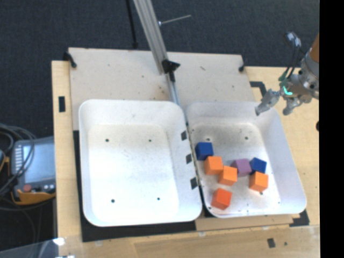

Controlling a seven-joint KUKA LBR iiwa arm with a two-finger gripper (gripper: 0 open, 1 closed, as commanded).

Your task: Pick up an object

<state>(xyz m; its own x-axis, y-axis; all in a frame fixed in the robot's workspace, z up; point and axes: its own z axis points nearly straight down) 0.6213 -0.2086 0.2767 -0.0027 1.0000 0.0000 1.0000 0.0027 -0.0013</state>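
Blocks [232, 174] lie clustered low in the right bin [290, 160], probably light, stiff foam cubes best pinched across flat opposite faces, the outlying blue cube [203, 150] easiest, while the gripper [275, 103] hovers spread and empty above the bin's far rim.

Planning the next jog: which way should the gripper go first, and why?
Probably left and toward the camera, then down: the gripper, fingers spread, hangs over the right bin's far corner, apart from the cubes clustered mid-bin; the blue cube lies least crowded.
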